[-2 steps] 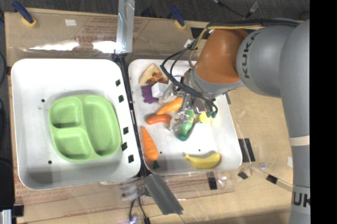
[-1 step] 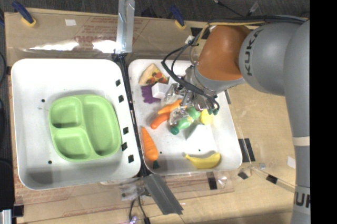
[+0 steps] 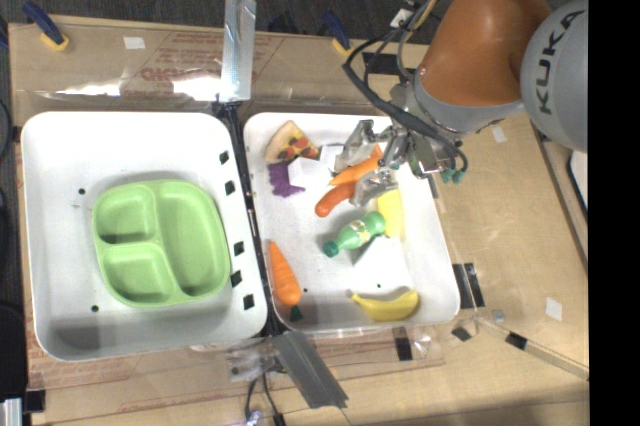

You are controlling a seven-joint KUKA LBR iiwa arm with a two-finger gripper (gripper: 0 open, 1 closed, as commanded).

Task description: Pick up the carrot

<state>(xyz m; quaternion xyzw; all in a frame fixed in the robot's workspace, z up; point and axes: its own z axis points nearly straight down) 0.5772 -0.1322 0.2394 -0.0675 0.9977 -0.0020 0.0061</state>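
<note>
There's one camera here, fixed above the bench and tipped down at a slant, so the far edge of the bench runs along the upper part of the frame and dark floor shows beyond it. It sits far enough back to take in both bins whole: the left bin (image 3: 40,214) fills the left half, the right bin (image 3: 425,254) sits just right of centre. The arm (image 3: 500,34) comes in from the upper right, close to the lens and looming large. The near edge of the bench is cut off at the bottom of the frame.
</note>
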